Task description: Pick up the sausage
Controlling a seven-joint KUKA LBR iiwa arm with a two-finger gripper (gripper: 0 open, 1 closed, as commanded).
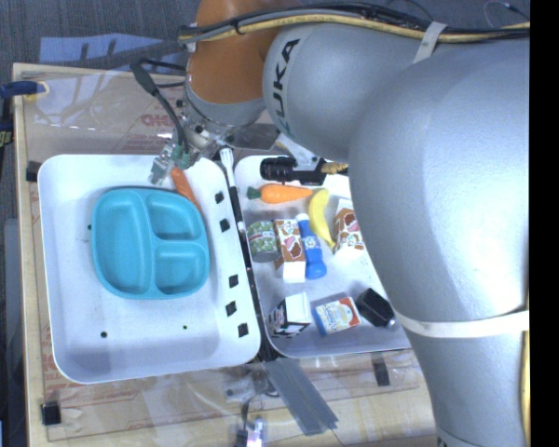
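reaching in from the right, huge grey arm (429, 156) across the right side of the view, orange band (231, 26) above the wrist at top centre. end effector (172, 161) hanging over the far right corner of the left bin (74, 343), close to the wall between the bins; fingers clamped on a slim orange-red sausage (183, 184), tilted, lower end just beside the rim of the blue tray.

on the desk (37, 110), two white bins side by side. in the left bin, a blue divided tray (149, 242) with three compartments. in the right bin (303, 343), partly under the arm: a carrot (284, 194), a banana (320, 217), a blue bottle (312, 254), small printed cartons (291, 240), a blue-and-white carton (335, 315), a black block (374, 307).
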